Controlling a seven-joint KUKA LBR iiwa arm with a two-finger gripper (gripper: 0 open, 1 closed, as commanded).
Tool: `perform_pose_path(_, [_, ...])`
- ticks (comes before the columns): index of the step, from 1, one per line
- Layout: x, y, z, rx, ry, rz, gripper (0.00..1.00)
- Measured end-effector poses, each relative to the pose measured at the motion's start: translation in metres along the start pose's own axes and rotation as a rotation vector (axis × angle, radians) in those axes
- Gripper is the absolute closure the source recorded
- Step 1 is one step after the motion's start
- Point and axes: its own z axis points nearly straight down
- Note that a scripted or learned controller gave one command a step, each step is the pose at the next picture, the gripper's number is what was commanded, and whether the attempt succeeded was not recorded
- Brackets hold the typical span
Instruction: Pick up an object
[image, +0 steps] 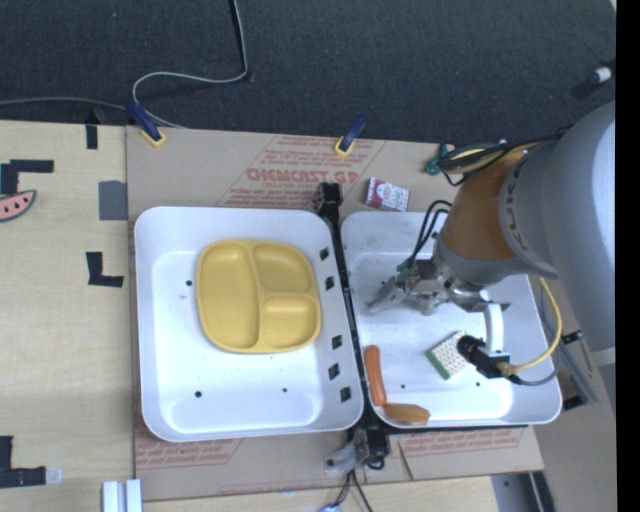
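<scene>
My gripper (388, 293) reaches in from the right and hangs low over the upper left part of the right bin (520, 400), above bare white floor. Nothing shows in it. Below it, an orange sausage-shaped piece (374, 374) lies along the bin's left wall. A shorter orange-brown piece (405, 412) rests at the front wall. A small green and white block (446, 357) lies to the gripper's lower right, beside a black cable fitting on the arm.
The left bin (170, 400) holds a yellow divided plate (258, 295). A black divider (345, 330) with clips runs between the bins. A small red and white packet (385, 194) lies on the cardboard behind the right bin. The grey arm (560, 200) covers the bin's right side.
</scene>
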Motion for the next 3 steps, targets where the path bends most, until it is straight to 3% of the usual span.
perform_pose_path(1, [0.0047,0.0516,0.0012,0.003,0.001,0.000,0.00])
perform_pose_path(2, [0.0046,0.0514,-0.0084,0.005,0.001,-0.001,1.00])
perform_pose_path(3, [0.0045,0.0514,-0.0083,0.004,0.000,-0.001,0.00])
